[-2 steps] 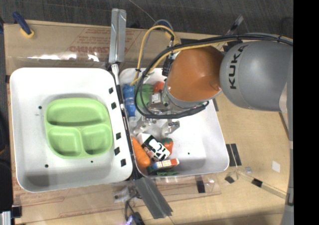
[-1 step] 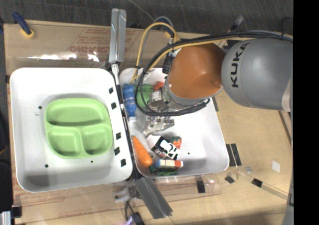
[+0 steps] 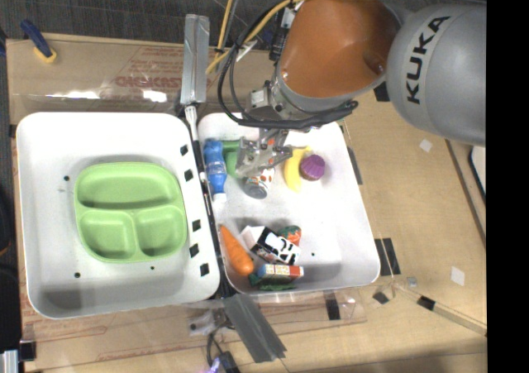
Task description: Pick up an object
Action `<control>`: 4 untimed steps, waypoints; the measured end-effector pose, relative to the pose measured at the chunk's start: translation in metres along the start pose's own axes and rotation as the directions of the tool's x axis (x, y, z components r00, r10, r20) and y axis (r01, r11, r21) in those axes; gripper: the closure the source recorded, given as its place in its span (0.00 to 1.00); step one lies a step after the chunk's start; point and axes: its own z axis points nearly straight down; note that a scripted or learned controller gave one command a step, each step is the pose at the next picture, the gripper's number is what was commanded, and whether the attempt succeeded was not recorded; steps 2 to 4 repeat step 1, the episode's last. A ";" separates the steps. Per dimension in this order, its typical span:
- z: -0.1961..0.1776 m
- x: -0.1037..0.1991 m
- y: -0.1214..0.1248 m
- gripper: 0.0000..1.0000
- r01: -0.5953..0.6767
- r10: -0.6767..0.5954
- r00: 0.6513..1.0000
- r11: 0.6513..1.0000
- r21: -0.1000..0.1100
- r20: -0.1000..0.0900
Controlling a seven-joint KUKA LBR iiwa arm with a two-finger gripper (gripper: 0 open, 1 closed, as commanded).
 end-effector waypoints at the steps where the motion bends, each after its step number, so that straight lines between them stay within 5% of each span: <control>1: -0.006 0.000 0.001 1.00 0.002 -0.002 1.000 1.000 -0.006 0.001; 4: -0.006 0.000 0.001 1.00 0.002 -0.002 1.000 1.000 -0.006 0.001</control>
